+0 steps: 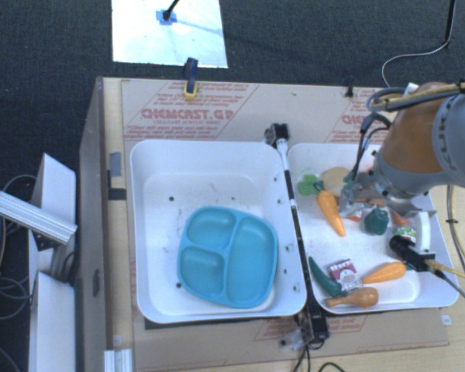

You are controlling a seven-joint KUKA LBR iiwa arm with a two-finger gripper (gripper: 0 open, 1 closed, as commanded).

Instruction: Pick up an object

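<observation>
Readable: "CHEMCAST GP" in red on the brown protective sheet [187, 108] covering the bench, behind the left bin. Same red print repeats at right by the arm, partly cut off. Small red-white packet [342, 270] in right bin: print illegible.

The scene is evenly and brightly lit from above, and the two white bins [217, 161] are near overexposure along their rims, with only soft, short shadows beneath the blue plate [227, 256] and the toys in the right bin. A pale sheet [169, 22] on the dark floor at the top reflects a washed-out bluish glare, while the surrounding carpet [39, 45] stays dark and grainy. Sharpness is moderate overall, fine detail is soft with visible compression noise, and the arm [426, 142] at the right edge appears slightly blurred.
</observation>
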